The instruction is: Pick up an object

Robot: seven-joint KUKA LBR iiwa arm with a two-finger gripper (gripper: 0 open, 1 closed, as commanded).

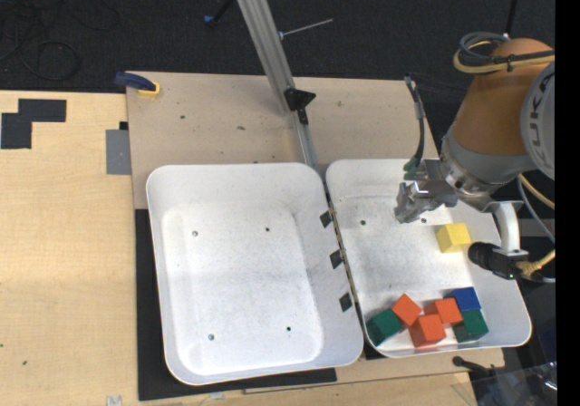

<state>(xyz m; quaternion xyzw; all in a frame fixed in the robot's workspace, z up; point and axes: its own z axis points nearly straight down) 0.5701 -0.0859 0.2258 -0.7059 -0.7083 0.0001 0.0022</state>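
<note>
Partial lettering "UK" shows on the grey-and-orange arm point(503, 114); two-finger metal gripper point(412, 205) hovers above the right white bin point(362, 187), finger state indistinct.

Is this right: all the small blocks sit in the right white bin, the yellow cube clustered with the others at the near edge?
Not quite. The small yellow cube lies apart, mid-bin beside the two-finger gripper. The orange, green and blue blocks cluster at the near edge. All are in the right shallow white bin, as the camera view shows.
</note>
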